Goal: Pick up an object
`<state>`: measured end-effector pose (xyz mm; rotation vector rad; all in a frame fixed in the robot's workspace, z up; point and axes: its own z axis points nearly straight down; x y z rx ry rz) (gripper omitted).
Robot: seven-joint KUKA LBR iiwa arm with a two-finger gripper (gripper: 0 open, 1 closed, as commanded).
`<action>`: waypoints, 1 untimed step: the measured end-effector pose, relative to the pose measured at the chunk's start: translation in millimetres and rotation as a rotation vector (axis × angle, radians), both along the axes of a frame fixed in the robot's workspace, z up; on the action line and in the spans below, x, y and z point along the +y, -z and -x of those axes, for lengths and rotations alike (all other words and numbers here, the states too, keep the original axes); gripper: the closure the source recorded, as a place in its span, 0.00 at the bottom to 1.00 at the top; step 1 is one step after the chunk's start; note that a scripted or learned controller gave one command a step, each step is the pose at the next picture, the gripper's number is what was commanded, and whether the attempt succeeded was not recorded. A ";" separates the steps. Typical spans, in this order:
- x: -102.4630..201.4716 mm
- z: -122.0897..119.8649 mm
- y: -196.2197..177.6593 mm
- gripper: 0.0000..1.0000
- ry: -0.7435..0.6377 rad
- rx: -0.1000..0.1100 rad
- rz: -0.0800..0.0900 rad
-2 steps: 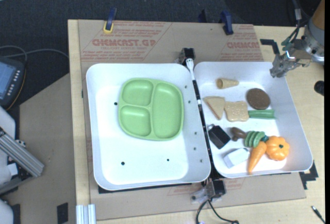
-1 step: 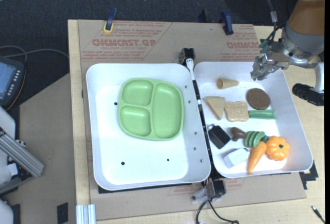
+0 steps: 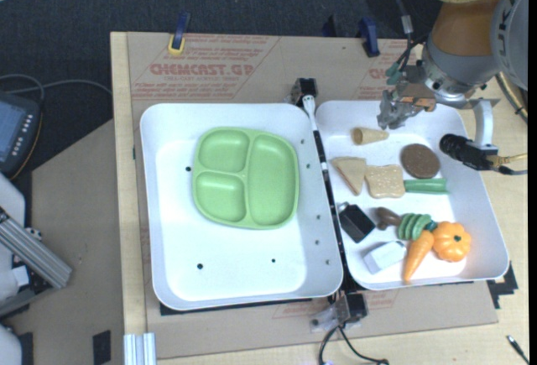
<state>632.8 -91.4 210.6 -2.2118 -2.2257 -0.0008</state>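
Two shallow white bins sat side by side on the counter: the left bin held a green divided plate, and the right bin held all the loose items. The end effector hung over the far corner of the right bin, just above and beside a small tan cone. Whether it was spread or pressed together could not be told from this slant, and nothing was visibly held in it.

The cone looked like the nearest candidate, though any object would have served. It lay on its side, near the bin's back wall, so a descent slightly off its middle could have nudged it aside or made it roll away. A descent too far toward the wall risked striking the rim.

Elsewhere the pile was crowded: a tan wedge touched a cracker-like square, and a carrot leaned against an orange pumpkin. A grab there could have caught two things, or neither.
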 end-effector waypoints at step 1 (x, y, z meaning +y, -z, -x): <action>51.5 9.4 -0.3 1.00 0.001 0.001 0.001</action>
